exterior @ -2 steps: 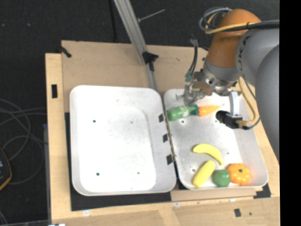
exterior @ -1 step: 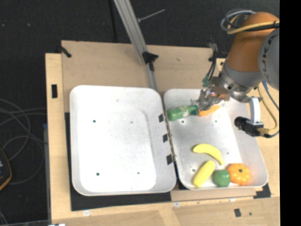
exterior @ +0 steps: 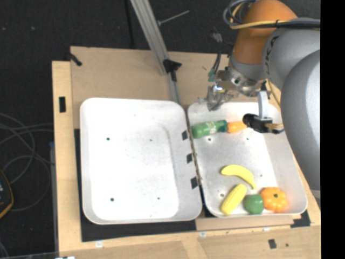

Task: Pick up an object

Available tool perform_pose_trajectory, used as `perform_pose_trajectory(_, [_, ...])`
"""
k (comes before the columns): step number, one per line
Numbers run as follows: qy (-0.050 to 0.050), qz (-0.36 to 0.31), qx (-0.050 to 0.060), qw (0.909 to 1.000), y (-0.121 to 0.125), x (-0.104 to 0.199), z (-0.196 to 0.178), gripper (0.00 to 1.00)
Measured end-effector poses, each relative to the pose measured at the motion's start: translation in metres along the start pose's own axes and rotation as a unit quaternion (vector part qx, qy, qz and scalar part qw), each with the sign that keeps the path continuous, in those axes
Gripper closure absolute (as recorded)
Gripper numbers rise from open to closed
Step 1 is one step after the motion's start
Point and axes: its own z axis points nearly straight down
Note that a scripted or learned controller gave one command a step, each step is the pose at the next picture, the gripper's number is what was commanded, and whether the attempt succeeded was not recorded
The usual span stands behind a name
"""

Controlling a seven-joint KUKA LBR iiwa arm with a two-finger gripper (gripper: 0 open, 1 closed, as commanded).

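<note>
The grey arm [exterior: 302, 85] comes in from the right and covers the right edge of the right bin [exterior: 269, 155]. Its orange band [exterior: 259, 31] is at the top, above the far rim of this bin. The left bin [exterior: 135, 161] lies beside it, and the two bins touch along their inner sides. A grey metal rail [exterior: 153, 36] runs at a slant from the top of the view down to the place where the bins meet.

The gripper [exterior: 215, 99] hangs at the far left corner of the right bin, just above the rim. It is small and partly blurred, so I cannot tell how it is set, and nothing is seen inside it.

In the right bin, a green bottle [exterior: 209, 128] lies on its side near the far left corner, just below the gripper. An orange piece [exterior: 235, 127] touches its right end. At the near side, a yellow banana [exterior: 239, 174] lies above a yellow corn-like object [exterior: 233, 198]. Beside this one are a green round fruit [exterior: 253, 204] and an orange pumpkin [exterior: 275, 199], close together.
</note>
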Motion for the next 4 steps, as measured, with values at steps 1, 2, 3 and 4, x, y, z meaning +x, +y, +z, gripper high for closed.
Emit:
perform_pose_trajectory(1, [-0.001,0.001,-0.002,1.0000,0.000,-0.002,-0.014,1.00])
perform_pose_trajectory(2, [-0.001,0.001,-0.002,1.0000,0.000,-0.003,-0.024,1.00])
perform_pose_trajectory(3, [-0.001,0.001,-0.001,1.0000,0.000,0.011,-0.002,1.00])
perform_pose_trajectory(4, [-0.001,0.003,0.002,1.0000,-0.047,-0.025,0.072,1.00])
